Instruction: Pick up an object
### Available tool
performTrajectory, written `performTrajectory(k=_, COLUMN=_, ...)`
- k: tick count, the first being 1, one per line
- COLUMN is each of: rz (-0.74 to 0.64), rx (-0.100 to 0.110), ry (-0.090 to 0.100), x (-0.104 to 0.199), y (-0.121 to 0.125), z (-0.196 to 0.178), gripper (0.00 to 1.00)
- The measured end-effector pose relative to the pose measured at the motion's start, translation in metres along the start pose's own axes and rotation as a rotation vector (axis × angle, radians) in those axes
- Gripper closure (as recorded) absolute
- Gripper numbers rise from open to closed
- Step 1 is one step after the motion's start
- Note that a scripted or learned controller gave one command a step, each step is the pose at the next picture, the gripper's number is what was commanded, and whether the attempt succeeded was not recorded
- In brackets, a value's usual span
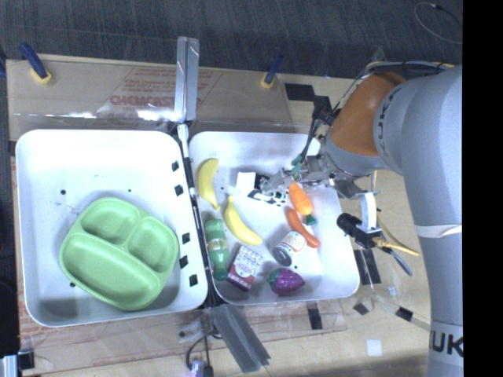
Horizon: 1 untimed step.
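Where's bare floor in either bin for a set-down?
Left bin: open floor above and left of the green tray. Right bin: small bare strip along the top wall, above the bananas. Its middle and bottom are crowded with carrots, can, and grapes.

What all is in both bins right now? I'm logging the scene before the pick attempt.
tray: 1, green, three compartments, left bin
bananas: 2, yellow, right bin, left part
carrots: 2, orange, right bin, right of centre
bottle: 1, green, by the divider
carton: 1, red and white, near edge
can: 1, right bin, below the carrots
grapes: 1 bunch, purple, near edge
clamps: 2, blue, back edge
arm: 1, grey, orange band, reaching from the right
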<state>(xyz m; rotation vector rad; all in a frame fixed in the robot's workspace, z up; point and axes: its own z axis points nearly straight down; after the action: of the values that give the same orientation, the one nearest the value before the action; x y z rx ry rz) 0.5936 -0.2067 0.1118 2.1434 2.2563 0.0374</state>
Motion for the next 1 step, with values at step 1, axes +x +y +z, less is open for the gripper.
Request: performTrajectory(k=1, rz=-0.005, rx=-0.004, ry=-0.002, x=0.0, y=0.0023, z=-0.0129, gripper=1.0)
